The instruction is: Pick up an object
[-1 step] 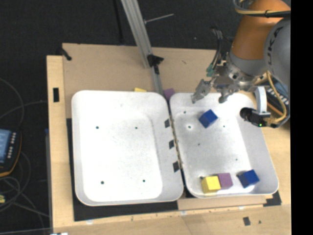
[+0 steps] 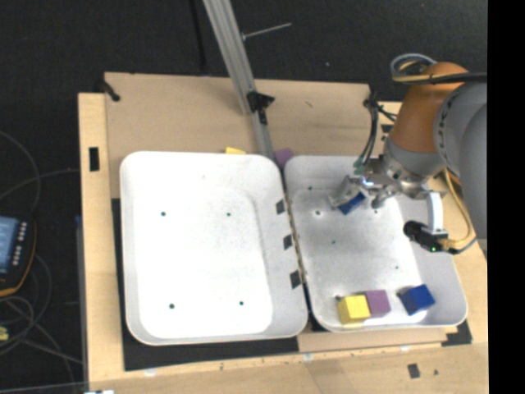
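Note:
My gripper point(image 2: 358, 197) hangs over the far part of the right bin point(image 2: 385, 249), under the orange band of the arm. A small blue block point(image 2: 350, 205) sits between its fingers, which are shut on it. At the near edge of the same bin lie a yellow block point(image 2: 354, 308), a purple block point(image 2: 377, 302) and a larger blue block point(image 2: 417, 299) in a row.
The left bin point(image 2: 201, 245) lies beside the right one. A slanted metal pole point(image 2: 238, 56) rises behind the bins. A small purple piece point(image 2: 283, 156) and a yellow piece point(image 2: 235, 149) lie just behind the bins' far rims. Cables hang at the arm's right.

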`<action>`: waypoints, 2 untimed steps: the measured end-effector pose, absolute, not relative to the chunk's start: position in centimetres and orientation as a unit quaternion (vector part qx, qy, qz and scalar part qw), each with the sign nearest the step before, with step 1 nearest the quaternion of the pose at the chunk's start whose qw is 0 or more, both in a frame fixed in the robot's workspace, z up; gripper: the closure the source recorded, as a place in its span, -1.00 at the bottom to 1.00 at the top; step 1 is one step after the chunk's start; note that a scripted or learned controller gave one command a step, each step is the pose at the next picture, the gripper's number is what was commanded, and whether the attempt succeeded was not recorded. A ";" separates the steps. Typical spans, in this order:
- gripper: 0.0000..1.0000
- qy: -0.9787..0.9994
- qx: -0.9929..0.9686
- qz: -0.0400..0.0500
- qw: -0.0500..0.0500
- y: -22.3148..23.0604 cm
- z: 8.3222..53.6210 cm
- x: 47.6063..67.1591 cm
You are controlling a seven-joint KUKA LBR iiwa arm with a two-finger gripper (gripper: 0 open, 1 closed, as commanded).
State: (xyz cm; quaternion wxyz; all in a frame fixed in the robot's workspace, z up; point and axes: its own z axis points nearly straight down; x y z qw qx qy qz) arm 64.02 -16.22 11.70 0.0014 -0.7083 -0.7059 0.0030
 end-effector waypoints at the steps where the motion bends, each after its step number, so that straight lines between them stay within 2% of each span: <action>1: 1.00 -0.706 -0.708 -0.001 -0.002 -16.2 13.4 64.3; 2: 1.00 -0.710 -0.704 -0.003 -0.001 -7.7 20.1 61.7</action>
